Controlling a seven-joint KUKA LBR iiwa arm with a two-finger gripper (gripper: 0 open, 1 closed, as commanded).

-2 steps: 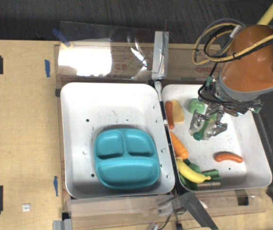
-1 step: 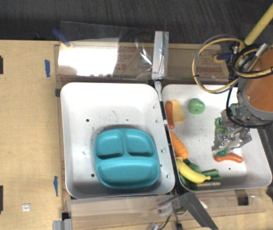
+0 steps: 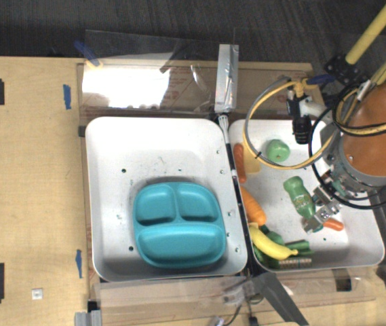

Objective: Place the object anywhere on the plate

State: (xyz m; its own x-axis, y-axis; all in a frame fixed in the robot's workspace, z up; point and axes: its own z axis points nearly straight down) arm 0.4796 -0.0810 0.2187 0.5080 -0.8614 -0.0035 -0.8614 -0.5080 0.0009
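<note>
Orange-banded arm (image 3: 376, 138) low over right bin (image 3: 362, 250), beside green bottle (image 3: 300, 194).

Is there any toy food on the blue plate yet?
No, the blue plate sits bare in the left bin; the banana lies in the right bin.

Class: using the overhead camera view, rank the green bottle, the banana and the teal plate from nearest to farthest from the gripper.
1. Green bottle: right bin, just left of the gripper.
2. Banana: right bin's front left corner, further off.
3. Teal plate: left bin, farthest.
</note>
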